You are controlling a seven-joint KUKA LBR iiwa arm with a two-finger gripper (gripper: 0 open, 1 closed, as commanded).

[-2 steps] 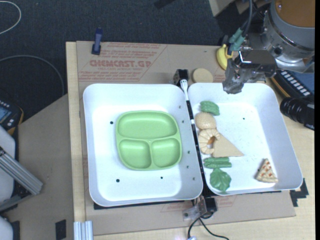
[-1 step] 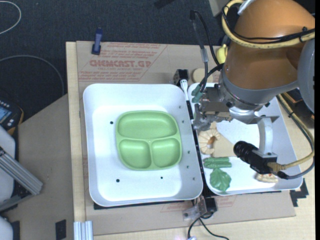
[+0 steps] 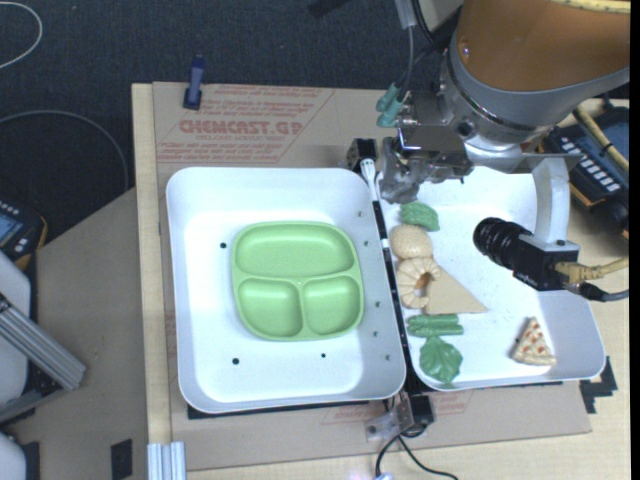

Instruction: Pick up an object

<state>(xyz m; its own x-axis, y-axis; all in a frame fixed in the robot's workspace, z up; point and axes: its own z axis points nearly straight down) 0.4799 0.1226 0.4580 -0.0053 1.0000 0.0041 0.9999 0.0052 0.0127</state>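
In the camera view, two white bins are seen side by side on a cardboard sheet (image 3: 250, 133) that covers the tabletop. A green tray (image 3: 297, 278) with three compartments is laid flat in the middle of the left bin (image 3: 190, 268). The small objects are found in the right bin (image 3: 575, 298), and most of them are lined up along its 9 o'clock wall.

The arm (image 3: 540, 38) is brought in from 1 o'clock. The gripper (image 3: 403, 190) is placed over the 11 o'clock corner of the right bin, close to the wall where the two bins meet. Whether the gripper is open or closed cannot be told.

A small leaf (image 3: 420, 215) is seen just at 5 o'clock of the gripper; whether it is touched cannot be judged. A beige shell (image 3: 408, 240) is found at 6 o'clock of this leaf, touching it. A ribbed piece (image 3: 418, 274) follows at 6 o'clock of the shell, and a tan wedge (image 3: 457, 296) is laid against it at 4 o'clock. A green pod (image 3: 435, 325) is placed across at 6 o'clock of the wedge. A large leaf (image 3: 440, 359) is seen at the 7 o'clock corner of the bin, just beside the pod. A pizza slice (image 3: 533, 344) is found near the 5 o'clock corner, well apart from the row.

A blue clip (image 3: 194, 83) is fixed at the 11 o'clock edge of the cardboard sheet.
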